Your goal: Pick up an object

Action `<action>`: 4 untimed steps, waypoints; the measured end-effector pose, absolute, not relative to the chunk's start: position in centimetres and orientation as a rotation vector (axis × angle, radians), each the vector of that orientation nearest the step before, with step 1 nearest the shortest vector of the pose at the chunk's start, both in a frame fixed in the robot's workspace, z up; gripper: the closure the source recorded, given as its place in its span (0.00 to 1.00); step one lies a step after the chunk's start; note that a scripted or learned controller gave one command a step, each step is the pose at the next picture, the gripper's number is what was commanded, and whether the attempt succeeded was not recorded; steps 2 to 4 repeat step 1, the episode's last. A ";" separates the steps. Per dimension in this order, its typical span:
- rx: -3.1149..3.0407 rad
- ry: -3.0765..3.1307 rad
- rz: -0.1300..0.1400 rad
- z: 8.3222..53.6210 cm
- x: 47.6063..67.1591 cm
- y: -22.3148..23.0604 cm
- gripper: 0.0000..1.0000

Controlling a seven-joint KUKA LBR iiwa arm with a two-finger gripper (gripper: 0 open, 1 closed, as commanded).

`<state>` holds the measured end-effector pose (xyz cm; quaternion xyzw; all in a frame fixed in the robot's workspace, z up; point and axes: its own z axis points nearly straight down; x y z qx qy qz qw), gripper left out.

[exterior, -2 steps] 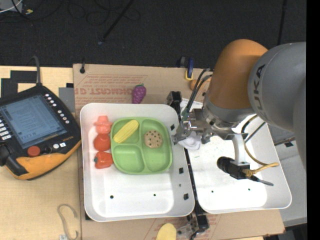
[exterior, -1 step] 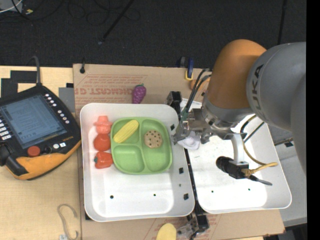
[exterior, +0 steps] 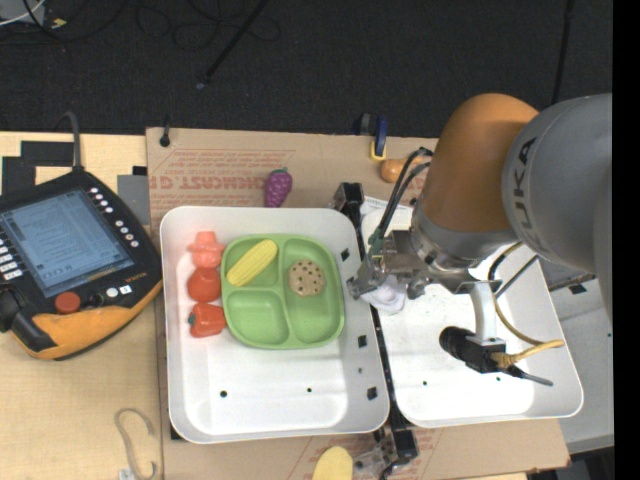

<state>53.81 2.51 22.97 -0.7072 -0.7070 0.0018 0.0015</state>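
Glossy green three-compartment plate (exterior: 283, 320) in the left white bin (exterior: 260, 398), ridged yellow corn (exterior: 250, 260) and round speckled cookie (exterior: 306, 279) in its top compartments, crumpled white wad (exterior: 388, 299) just right of plate, grey arm (exterior: 530, 188) bent down over wad, can't tell whether jaws are open or closed.

Left bin (exterior: 262, 400): the floor strip along the lower edge of the view is bare, wall to wall, and open from above. A green divided plate (exterior: 262, 320) fills the middle; a corn cob (exterior: 250, 260) and a cookie (exterior: 307, 279) take two compartments, the lower-left one is free. Three red and pink items (exterior: 203, 286) close the gap between plate and left wall. Right bin (exterior: 545, 383): the arm (exterior: 500, 188) overhangs the upper half, above a white crumpled object (exterior: 386, 297) at the left wall.
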 end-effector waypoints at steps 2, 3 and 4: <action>-2.221 -2.219 0.002 23.4 55.1 3.6 1.00; -2.221 -2.219 0.002 23.4 55.1 3.6 1.00; -2.221 -2.219 0.002 23.4 55.1 3.6 1.00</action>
